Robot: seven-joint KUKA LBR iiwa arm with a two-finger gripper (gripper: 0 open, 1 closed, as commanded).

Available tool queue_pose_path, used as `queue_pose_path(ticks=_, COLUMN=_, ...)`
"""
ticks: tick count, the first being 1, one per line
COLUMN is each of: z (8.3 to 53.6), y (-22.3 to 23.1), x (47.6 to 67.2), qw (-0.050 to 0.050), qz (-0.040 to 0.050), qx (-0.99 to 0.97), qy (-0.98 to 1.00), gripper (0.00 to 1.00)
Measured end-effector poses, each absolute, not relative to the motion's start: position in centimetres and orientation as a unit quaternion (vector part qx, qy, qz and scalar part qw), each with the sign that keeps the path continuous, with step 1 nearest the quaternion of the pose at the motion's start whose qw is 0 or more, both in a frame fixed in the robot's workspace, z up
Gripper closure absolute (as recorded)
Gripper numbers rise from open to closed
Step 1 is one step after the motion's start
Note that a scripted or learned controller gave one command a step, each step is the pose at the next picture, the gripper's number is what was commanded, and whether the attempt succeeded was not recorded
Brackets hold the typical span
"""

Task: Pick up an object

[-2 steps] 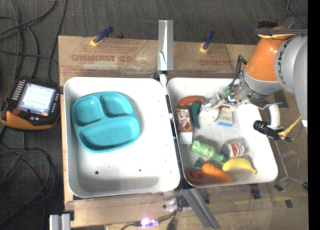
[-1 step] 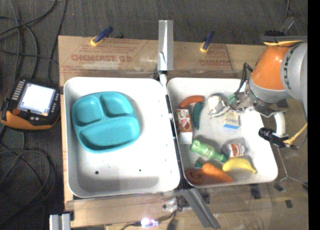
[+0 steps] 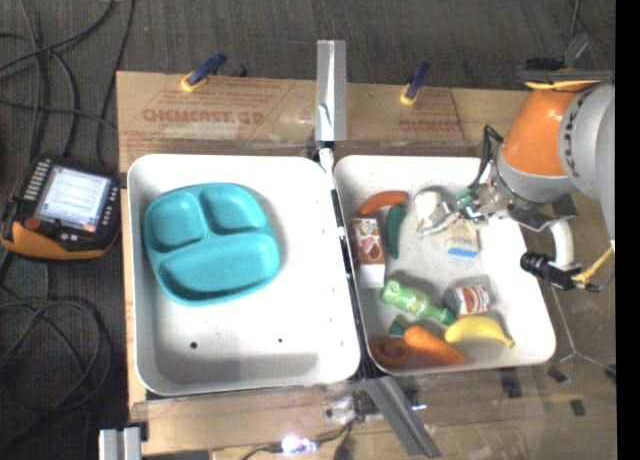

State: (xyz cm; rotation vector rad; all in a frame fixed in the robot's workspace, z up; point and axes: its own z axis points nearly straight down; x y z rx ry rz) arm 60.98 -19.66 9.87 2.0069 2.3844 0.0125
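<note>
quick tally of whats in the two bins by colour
Teal: 1, the divided plate in the left bin
Orange: 2, hot dog and carrot
Green: 2, bottle and dark green vegetable
Yellow: 1, banana
Red and white: 2, can and carton
White: 1, small item
Total: 9

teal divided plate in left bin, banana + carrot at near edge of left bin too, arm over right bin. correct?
Not quite. The camera view shows the banana and carrot at the near edge of the right bin, not the left. The teal divided plate is in the left bin, and the arm is over the right bin.
</note>
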Motion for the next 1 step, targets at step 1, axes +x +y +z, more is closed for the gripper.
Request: queue_pose_path(ticks=1, z=11.07, y=-19.72, x=61.24, qw=0.017, qz=0.0056, qx=0.644, qy=0.765, gripper=1.00)
